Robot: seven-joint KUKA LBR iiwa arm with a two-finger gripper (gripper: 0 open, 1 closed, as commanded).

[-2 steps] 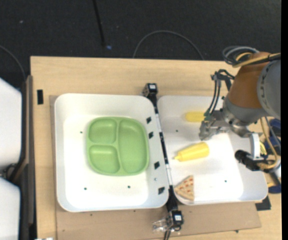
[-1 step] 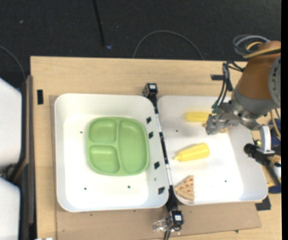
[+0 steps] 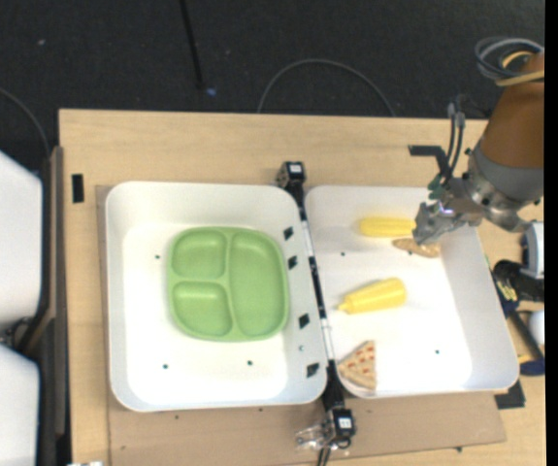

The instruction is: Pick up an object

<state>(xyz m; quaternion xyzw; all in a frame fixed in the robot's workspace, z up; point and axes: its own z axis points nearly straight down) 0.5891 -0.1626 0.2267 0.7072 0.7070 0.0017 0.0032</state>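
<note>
In the right white bin (image 3: 473,357), the grey gripper (image 3: 432,229), grip state unclear, hovers at the right end of a yellow plastic corn cob (image 3: 385,227) lying left-to-right.

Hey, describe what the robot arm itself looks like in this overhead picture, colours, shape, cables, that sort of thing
The arm entering from the right is a thick rounded body: a broad orange band on top, then a grey wrist section beneath it. It narrows to a small metallic grey gripper with darker fittings. Thin dark cables and a black bracket run beside the wrist, and a loop of cable sits above the orange part. No markings are legible.
</note>
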